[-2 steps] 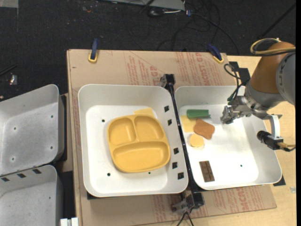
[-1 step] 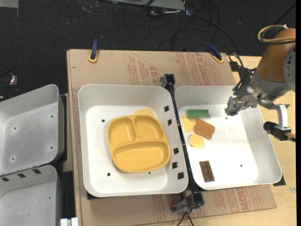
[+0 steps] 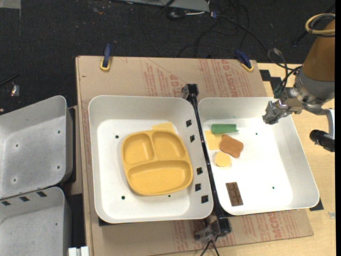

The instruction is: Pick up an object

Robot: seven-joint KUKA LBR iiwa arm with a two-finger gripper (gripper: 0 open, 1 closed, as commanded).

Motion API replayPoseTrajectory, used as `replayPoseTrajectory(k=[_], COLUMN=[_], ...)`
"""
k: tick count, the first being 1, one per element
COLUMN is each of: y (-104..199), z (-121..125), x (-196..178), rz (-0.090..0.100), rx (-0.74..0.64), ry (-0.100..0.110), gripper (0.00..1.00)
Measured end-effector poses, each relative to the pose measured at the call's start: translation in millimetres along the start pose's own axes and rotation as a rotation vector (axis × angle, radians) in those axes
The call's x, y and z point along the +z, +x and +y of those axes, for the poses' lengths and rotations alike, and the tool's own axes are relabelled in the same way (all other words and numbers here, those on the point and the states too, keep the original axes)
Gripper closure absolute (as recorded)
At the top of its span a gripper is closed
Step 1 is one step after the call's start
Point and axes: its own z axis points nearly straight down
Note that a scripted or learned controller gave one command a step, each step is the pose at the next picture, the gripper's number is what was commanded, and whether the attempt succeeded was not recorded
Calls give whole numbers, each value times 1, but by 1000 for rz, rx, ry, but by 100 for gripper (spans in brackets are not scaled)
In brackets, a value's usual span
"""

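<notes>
The right bin (image 3: 287, 191) holds a green bar (image 3: 224, 128), an orange-brown piece (image 3: 232, 145), a pale yellow square (image 3: 212, 141), a small yellow disc (image 3: 222, 160) and a dark brown block (image 3: 234, 193). These lie along the bin's left half. My gripper (image 3: 272, 114) hangs over the bin's upper right rim, well to the right of the green bar. Nothing shows between its fingers.
The left bin (image 3: 104, 143) carries a yellow divided tray (image 3: 157, 162) with a pale yellow piece (image 3: 164, 127) peeking out behind it. A black divider (image 3: 200, 148) runs between the bins. Spare white bins (image 3: 32, 143) sit off the bench at left.
</notes>
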Motion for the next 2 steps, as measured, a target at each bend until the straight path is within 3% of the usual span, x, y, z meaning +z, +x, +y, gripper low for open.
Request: replayPoseTrajectory(k=[1,2], y=[0,45], z=[1,-11], x=[-7,-16], rz=[1,4], rx=[0,-4], ry=[4,6], gripper=[100,100])
